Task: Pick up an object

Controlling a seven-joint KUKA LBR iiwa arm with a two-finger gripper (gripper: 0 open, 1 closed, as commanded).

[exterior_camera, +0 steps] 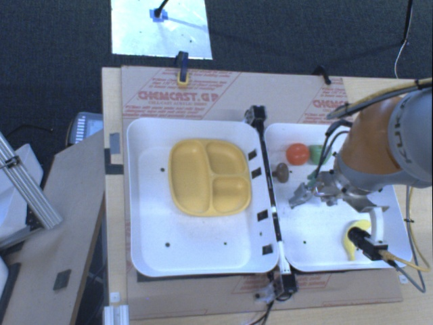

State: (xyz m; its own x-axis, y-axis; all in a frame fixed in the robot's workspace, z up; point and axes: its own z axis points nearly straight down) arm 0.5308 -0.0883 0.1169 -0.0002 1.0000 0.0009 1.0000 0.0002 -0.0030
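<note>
End effector (302, 196) low in right bin (318, 252) — red ball (297, 154) nearby

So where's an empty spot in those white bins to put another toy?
The left white bin has bare floor in front of the yellow divided plastic plate, toward the near wall, and a strip along its left wall. The right white bin is crowded: a red ball, a green piece, a small brown object, a yellow object and the gripper.
</note>
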